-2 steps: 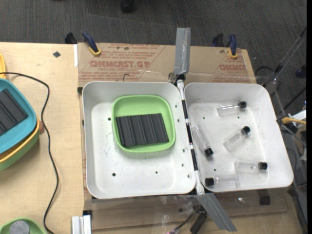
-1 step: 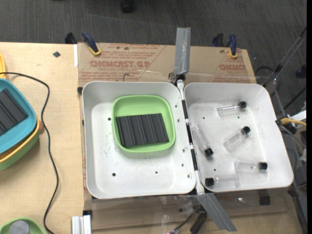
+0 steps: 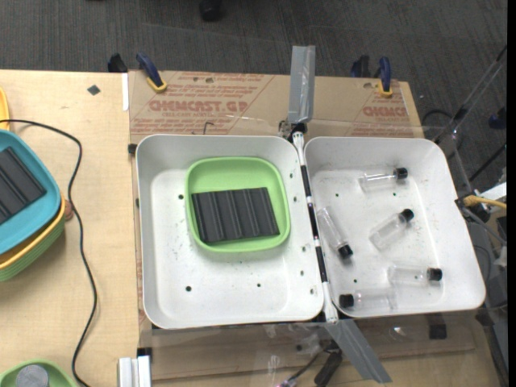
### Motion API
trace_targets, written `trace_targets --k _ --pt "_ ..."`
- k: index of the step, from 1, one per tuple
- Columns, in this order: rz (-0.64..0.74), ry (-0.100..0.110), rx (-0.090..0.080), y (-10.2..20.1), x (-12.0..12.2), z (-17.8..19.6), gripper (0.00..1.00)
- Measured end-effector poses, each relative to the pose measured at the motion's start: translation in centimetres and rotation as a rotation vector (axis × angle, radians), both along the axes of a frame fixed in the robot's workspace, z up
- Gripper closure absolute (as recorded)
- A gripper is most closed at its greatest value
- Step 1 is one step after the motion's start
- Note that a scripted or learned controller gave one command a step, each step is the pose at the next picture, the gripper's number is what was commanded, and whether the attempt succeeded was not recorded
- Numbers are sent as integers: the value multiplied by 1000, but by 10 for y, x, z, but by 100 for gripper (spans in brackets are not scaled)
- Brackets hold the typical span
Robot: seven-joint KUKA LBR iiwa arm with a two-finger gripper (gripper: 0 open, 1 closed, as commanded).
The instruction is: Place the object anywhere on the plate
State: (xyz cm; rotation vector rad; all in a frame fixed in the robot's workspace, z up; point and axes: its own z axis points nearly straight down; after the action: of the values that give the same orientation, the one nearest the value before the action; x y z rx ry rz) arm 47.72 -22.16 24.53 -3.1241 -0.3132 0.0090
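At centre-left, the green plate (image 3: 238, 206) with its dark ridged insert sits in the left bin (image 3: 161, 289). Right of centre, five clear vials (image 3: 390, 230) lie scattered in the right bin (image 3: 459, 216). I cannot tell how the jaws stand. Best to grasp one black-capped vial across its body, well apart from the others.

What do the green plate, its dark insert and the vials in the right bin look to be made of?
Green plate: likely matte moulded plastic, with rounded rim. Dark insert: ribbed, dull, perhaps rubber or plastic. Vials: clear plastic or glass, see-through bodies with black caps.
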Motion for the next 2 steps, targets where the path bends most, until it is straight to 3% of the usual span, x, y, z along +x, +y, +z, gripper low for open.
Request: trace_targets --k 2 --pt "0 1 0 0 0 -8 0"
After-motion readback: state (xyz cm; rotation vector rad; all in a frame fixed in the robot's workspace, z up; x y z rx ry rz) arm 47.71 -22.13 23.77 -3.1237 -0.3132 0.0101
